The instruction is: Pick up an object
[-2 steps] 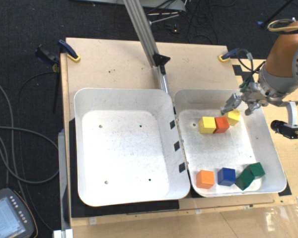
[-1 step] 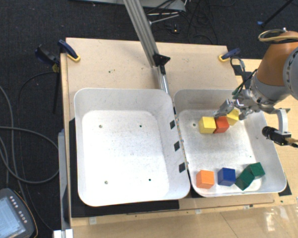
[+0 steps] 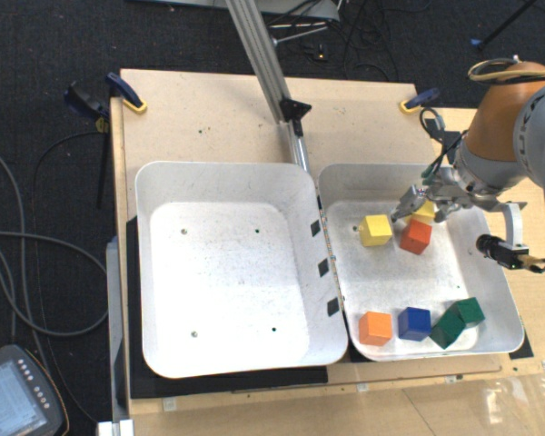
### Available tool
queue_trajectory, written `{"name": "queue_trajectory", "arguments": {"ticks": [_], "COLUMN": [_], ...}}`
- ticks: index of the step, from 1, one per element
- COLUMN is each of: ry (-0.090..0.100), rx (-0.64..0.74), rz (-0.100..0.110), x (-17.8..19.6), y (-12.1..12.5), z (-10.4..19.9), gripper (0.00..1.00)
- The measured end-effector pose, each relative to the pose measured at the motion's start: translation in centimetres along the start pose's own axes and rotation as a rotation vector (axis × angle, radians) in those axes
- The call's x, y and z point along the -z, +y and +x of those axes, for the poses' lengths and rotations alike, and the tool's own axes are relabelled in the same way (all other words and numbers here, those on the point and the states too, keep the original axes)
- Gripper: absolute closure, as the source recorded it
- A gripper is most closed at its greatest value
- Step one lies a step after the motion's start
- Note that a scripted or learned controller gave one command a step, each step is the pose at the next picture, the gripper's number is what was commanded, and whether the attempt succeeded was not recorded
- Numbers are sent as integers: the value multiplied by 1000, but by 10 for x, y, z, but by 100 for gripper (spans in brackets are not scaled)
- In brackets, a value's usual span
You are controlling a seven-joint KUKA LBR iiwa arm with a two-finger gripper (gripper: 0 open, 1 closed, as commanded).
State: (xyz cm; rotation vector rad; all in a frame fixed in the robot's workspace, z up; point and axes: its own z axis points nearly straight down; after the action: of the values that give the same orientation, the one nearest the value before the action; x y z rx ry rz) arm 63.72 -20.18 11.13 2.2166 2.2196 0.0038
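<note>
Matte cubes front of right bin (image 3: pixel 490 271): orange cube (image 3: pixel 375 328), blue cube (image 3: pixel 415 323); gripper (image 3: pixel 421 209) grip state unclear.

Robot lab; clamped bench (image 3: pixel 209 116), floor cables (image 3: pixel 18 271), teach pendant (image 3: pixel 14 393).

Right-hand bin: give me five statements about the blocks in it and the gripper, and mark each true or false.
1. The yellow block lies in the right-hand bin. True.
2. The blue block sits between an orange block and a green block. True.
3. The gripper hangs over the left-hand bin. False: it is over the right-hand bin, above the red-orange block.
4. All the blocks lie in the left-hand bin. False: they lie in the right-hand one.
5. The green block is by the bin's far rim. False: it is near the front rim.
</note>
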Motion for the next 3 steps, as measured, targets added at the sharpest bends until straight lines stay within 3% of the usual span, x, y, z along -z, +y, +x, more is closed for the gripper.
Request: {"name": "queue_trajectory", "arguments": {"ticks": [1, 2, 3], "ry": [0, -2, 0], "rx": [0, -2, 0], "rz": [5, -3, 0], "x": [8, 71, 92], "y": [-1, -2, -1], "z": [0, -4, -4], "gripper": [100, 100, 100]}}
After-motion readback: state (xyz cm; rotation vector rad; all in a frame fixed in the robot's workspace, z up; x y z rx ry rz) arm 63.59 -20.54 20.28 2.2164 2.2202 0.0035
